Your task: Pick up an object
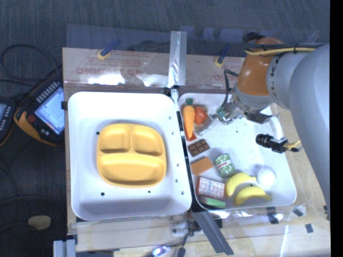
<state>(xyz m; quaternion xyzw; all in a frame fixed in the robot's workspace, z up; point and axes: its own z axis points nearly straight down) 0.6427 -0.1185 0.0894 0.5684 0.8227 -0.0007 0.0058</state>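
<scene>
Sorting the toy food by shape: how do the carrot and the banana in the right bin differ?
The carrot is orange, straight and tapered with a green top; the banana is yellow and curved. The carrot lies along the bin's left wall toward the far end; the banana sits at the near end, beside a white egg. Both lie flat in the right bin.

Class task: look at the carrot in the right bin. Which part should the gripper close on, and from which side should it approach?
Grip the carrot across its thick orange middle, coming straight down from above. It lies flat and lengthwise along the bin's left wall, leafy end towards the back, so the fingers should close across its narrow width. The red item beside it crowds one side.
</scene>
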